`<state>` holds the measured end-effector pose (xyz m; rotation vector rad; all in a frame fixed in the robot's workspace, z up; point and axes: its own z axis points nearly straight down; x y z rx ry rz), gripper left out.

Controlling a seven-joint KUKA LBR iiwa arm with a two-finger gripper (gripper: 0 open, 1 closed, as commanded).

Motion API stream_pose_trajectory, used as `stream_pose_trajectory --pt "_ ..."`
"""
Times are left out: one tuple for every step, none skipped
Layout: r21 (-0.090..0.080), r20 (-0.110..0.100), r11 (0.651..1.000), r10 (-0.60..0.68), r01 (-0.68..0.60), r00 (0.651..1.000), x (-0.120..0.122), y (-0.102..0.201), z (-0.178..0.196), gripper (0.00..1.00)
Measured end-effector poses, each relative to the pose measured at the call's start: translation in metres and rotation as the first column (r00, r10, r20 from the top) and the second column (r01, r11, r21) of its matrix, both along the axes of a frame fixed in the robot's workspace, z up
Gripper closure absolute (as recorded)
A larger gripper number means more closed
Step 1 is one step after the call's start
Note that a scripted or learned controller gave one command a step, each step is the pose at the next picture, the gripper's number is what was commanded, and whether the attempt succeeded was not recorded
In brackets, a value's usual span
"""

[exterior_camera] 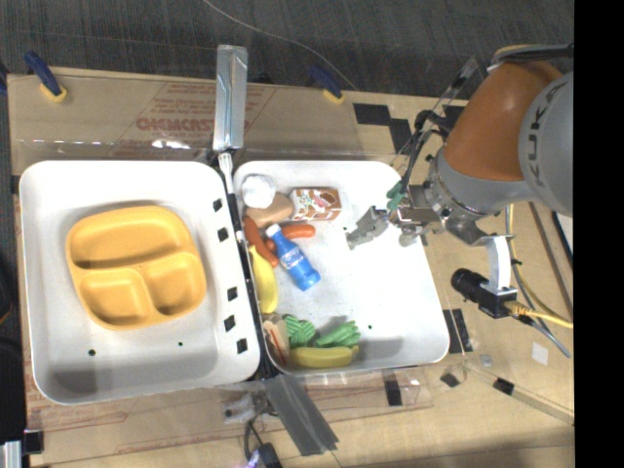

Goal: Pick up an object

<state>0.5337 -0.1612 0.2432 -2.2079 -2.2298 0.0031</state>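
My gripper (367, 228) hangs over the upper right part of the right bin (409, 305), with nothing between its fingers that I can make out. To its left lie a blue bottle (294, 259), a small carton with a brown and white label (314, 203), a red sausage-shaped toy (295, 230) and a white round piece (257, 192). A yellow banana (264, 281) lies along the bin's left wall. Near the front edge sit a green toy (322, 335) and another yellow piece (322, 357).
The left bin (58, 359) holds a yellow divided tray (136, 264). A metal divider bar (230, 96) stands between the bins at the back. The right half of the right bin's floor is bare white.
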Motion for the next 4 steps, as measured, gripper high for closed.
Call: stream_pose_trajectory --pt "0.000 0.002 0.991 0.133 -0.133 0.991 -0.021 0.023 -0.149 0.00" --pt "0.000 0.001 0.999 -0.033 0.033 0.999 0.065 0.055 -0.152 0.00" --pt "0.000 -0.001 1.000 -0.031 0.031 1.000 0.064 0.055 -0.142 1.00" --pt "-0.001 0.008 0.995 0.098 -0.098 0.995 0.085 0.097 -0.048 1.00"
